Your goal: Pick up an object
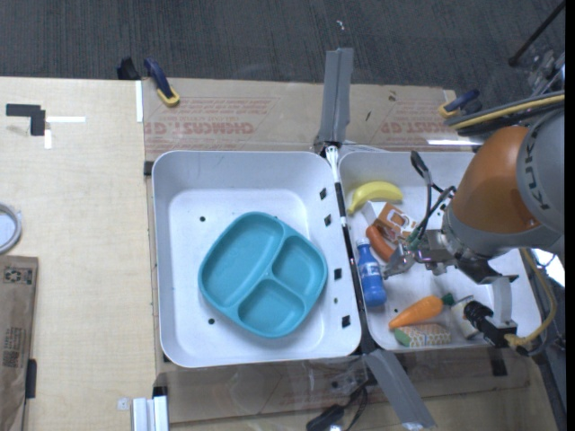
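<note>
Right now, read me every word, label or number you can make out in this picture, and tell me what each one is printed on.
"CHEMCAST GP", red, repeated and upside down: on the brown paper strip behind the bins.
Recycling symbol, wording too small: brown cardboard at the left edge.
Label blurred, unreadable: blue bottle.
Print blurred, unreadable: orange packet.

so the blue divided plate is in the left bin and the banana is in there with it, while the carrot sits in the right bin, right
Not quite. The camera view shows the banana in the right bin, near its far left corner, not with the plate. The rest holds: the blue divided plate lies in the left bin, and the carrot sits in the right bin.
</note>
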`<state>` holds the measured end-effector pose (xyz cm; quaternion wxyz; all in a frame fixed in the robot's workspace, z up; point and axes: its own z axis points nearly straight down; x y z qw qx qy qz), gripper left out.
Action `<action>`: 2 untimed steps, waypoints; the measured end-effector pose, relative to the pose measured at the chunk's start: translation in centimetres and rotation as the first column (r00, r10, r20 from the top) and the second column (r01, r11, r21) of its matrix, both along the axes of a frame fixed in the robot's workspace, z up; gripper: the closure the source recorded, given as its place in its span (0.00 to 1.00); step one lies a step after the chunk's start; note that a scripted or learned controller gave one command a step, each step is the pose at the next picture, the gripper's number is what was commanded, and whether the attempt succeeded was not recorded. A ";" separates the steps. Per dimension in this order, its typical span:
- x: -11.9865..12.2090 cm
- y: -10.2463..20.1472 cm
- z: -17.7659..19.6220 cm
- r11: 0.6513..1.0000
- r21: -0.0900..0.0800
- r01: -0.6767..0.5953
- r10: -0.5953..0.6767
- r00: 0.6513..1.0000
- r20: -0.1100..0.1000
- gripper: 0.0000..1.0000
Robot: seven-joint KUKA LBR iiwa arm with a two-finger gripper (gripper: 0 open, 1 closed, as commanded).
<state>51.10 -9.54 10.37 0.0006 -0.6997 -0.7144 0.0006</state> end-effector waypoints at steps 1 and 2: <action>6.5 0.1 -1.1 0.952 -0.004 -0.305 0.305 0.952 0.005 0.00; 6.5 0.0 -0.1 0.954 -0.004 -0.301 0.301 0.954 0.004 1.00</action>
